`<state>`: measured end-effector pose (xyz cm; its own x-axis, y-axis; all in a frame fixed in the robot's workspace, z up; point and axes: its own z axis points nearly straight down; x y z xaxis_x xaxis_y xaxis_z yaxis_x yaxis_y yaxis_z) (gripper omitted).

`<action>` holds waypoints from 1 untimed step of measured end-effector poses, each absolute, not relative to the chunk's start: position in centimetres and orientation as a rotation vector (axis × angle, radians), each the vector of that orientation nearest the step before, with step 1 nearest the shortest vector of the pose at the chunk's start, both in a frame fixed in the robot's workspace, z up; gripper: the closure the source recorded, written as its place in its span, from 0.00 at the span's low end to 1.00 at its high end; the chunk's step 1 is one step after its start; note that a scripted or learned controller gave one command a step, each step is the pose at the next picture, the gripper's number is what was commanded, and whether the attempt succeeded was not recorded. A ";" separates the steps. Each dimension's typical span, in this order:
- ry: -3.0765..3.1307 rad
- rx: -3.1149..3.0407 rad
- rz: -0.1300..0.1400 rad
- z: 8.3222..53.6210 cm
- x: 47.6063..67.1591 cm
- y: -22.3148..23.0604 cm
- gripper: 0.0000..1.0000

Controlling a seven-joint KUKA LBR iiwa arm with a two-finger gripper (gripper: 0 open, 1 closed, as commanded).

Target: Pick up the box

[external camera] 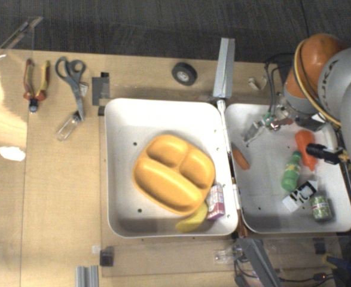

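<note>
Seemingly unreadable, the small box [216,201] sits lower centre; the tool [254,130], upper right, stands apart, holding nothing.

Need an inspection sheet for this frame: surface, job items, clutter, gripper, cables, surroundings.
Surface: wooden bench bearing left bin and right bin.
Job's things: small box in left bin's lower right corner, beside yellow tray and banana.
Clutter: right bin has green bottle, orange carrot, small can.
Grippers: gripper above right bin, far from box.
Cables: black cables near arm.
Surroundings: scissors, pliers, tape roll on bench.
</note>
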<state>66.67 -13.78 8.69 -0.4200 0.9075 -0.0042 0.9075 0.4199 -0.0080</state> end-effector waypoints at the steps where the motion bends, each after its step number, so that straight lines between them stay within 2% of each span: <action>1: -2.604 -1.762 0.011 8.7 66.8 -10.0 0.00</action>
